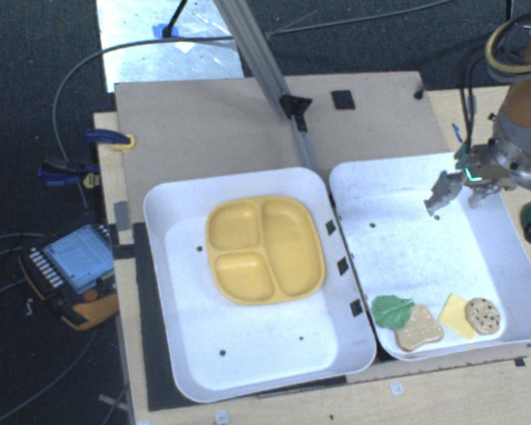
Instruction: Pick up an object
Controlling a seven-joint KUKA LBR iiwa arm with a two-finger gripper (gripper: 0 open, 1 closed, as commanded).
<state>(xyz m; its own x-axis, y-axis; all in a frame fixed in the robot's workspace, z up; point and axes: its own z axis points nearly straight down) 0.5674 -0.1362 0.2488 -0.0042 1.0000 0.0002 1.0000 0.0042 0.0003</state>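
Camera view – left bin [191, 356] holds yellow tray [266, 249], right bin [529, 297] food pieces [435, 319].

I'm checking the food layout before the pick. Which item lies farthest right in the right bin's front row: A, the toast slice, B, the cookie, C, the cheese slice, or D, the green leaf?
B: the cookie lies right of the cheese slice, toast slice and green leaf.

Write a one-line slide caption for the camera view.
KUKA gripper above the right bin, toy foods at its near edge; yellow divided plate in left bin.
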